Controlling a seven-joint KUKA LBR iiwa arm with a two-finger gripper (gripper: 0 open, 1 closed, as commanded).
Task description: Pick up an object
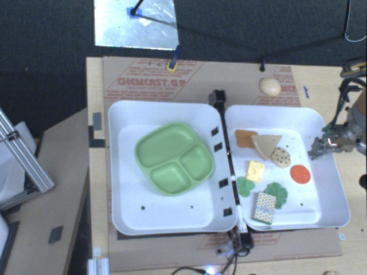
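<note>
At the right rim of the right bin, the pincer hangs over the wall; whether it is open or closed I cannot tell. Nearest to it, inward and a little toward the bin's front, lies the red disc, round, so no axis matters. The cracker lies farther in.

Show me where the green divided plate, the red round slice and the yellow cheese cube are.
green divided plate (174, 158): camera view, on the ridge between its compartments.
red round slice (300, 174): camera view, on its flat top.
yellow cheese cube (255, 170): camera view, on its upper face.
</note>
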